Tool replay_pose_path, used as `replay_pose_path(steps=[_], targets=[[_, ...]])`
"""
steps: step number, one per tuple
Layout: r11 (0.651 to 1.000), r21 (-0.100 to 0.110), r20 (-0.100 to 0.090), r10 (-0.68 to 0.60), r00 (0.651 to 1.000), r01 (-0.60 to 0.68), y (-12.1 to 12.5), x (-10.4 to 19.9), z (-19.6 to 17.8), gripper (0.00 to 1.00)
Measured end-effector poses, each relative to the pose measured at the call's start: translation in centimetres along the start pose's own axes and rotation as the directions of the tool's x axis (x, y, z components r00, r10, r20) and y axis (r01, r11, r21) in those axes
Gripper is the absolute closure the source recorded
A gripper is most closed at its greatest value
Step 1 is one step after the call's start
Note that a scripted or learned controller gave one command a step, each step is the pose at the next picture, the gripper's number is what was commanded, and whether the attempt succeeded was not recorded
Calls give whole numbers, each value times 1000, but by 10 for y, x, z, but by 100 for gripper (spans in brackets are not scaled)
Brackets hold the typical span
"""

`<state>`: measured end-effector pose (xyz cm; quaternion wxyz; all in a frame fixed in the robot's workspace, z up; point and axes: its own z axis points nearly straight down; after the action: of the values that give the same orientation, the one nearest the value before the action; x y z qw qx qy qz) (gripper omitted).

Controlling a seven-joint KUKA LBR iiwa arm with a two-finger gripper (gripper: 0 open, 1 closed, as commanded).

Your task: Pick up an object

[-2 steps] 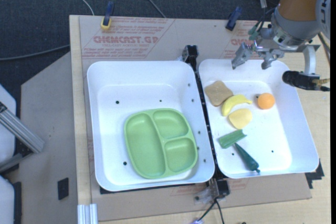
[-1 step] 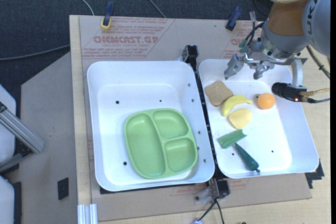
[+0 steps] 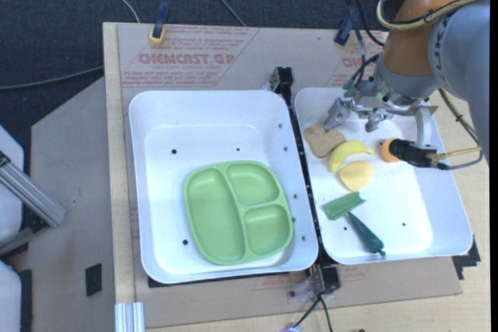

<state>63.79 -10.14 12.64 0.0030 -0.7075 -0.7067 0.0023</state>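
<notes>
In the camera view I hang over the upper part of the shallow white plastic bin on the right (image 3: pixel 424 214). My gripper (image 3: pixel 354 119) is in the upper right of the frame. My jaws are released, with bare white bin floor between them and nothing held.

I judge the step to be the approach, with no grasp made yet. The nearest candidate is the flat tan slice shaped like toast (image 3: pixel 320 140), just below and left of me, near the bin's left wall. Touching its right edge is a curved yellow banana, smooth and glossy like moulded plastic (image 3: pixel 348 153). A rounded pale-yellow lump (image 3: pixel 357 175) sits right under the banana.

Lower, toward the middle of the frame's right half, lie a flat green strip (image 3: pixel 342 205) and a slim teal stick-like piece (image 3: pixel 366 233), end to end.

The next move calls for picking one of them, moving across above it and coming down with my jaws astride it. The slice lies low and thin, so I would likely need its edges. The banana's curve and slick skin could let it roll or slip, and its neighbours crowd it. The teal piece stands clearer of the others.

In the left half of the frame the other white bin (image 3: pixel 167 128) holds a matte light-green divided plate with three compartments (image 3: pixel 237 210).
</notes>
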Motion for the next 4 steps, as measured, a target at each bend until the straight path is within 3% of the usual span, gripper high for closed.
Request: replay_pose_path(steps=[1,2,4], targets=[[1000,-7,-1,0,1000,0,2,1,40,0],[1000,-20,1,-2,1000,2,5,1,25,100],[1000,-16,3,-2,1000,2,12,7,-91,100]])
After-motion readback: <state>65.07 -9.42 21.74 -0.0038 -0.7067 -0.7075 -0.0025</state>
